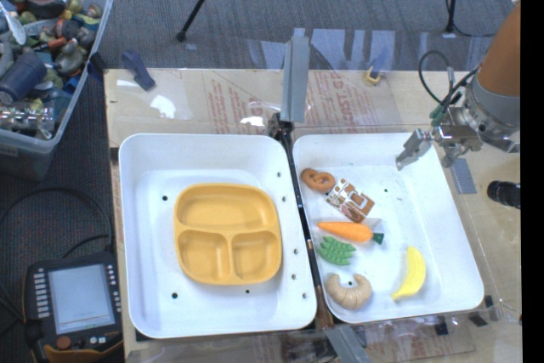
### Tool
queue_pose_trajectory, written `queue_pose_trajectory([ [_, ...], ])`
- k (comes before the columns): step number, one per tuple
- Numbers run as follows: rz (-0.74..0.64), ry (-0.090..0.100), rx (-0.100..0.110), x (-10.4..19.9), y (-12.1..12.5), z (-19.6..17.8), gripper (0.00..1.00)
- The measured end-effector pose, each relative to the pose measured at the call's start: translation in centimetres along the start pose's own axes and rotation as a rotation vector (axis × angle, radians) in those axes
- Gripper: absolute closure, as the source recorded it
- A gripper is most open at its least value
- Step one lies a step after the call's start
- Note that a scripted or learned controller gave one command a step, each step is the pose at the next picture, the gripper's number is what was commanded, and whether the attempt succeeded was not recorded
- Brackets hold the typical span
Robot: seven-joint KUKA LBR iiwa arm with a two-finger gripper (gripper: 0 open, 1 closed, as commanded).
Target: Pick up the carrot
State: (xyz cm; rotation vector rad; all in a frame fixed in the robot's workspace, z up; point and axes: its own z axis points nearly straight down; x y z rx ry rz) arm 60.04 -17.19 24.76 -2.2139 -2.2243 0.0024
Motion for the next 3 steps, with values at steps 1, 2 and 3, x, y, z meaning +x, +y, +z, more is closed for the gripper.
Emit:
queue_pose_trajectory([
  [1, -0.030, 0.001, 0.002, 4.7, -4.5, 10.7, 0.00],
  [2, -0.269, -0.001, -0.003, 6.7, -5.1, 16.0, 0.00],
  [3, -0.261, 0.001, 0.001, 6.5, -5.1, 15.3, 1.00],
])
